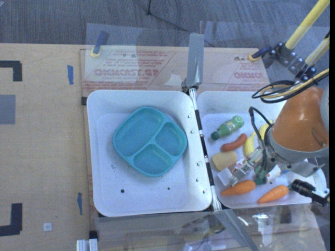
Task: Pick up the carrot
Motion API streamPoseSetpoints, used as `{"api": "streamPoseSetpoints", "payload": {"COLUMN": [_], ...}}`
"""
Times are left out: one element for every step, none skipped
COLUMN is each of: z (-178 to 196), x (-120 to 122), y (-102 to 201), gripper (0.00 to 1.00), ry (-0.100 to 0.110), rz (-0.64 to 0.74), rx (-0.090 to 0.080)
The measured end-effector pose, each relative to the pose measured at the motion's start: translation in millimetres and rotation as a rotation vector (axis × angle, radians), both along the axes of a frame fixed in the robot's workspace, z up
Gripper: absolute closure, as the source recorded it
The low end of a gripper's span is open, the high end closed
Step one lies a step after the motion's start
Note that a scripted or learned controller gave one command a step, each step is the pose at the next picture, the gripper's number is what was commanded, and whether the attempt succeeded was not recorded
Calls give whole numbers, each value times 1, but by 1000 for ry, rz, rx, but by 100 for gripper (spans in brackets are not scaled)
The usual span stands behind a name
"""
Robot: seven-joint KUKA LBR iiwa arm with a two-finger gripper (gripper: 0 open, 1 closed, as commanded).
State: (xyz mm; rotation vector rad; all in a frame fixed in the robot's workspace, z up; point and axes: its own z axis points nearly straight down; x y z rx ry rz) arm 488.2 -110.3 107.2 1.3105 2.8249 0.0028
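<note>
- Over the right bin (209,104) my gripper (250,167) hangs low, reaching in from the right, with my orange band and grey wrist above it.
- Whether my fingers stand wide or narrow I cannot tell; the hardware there is a small pale clutter and the view is too coarse.
- Just under my gripper lies one carrot (238,187), orange, stretched along the bin's front wall, its tip toward the divider. It looks to be touching or nearly touching my fingertips, but I cannot see it clamped between them.
- Beside it, further right along the same front wall, lies a second carrot (273,193), apart from my gripper.
- Also in the right bin: a green bottle (227,127) lying tilted toward the back, a red sausage (233,143) just in front of it, a pale yellow wedge (224,160) near the divider, and a yellow banana-like piece (252,142) partly hidden by my wrist.
- These items sit close together in the middle and front of the bin; the sausage and the wedge are nearly touching.
- On the other side, the left bin (99,140) holds a teal divided plate (149,140) with three compartments, lying flat a little behind centre; nothing lies in its compartments.
- Both bins sit side by side, their walls meeting at the central divider.
</note>
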Motion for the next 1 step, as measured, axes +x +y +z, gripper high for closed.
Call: {"api": "streamPoseSetpoints", "payload": {"z": [-19], "x": [-4], "y": [-51], "gripper": [0], "ry": [11], "rz": [49], "rx": [5]}}
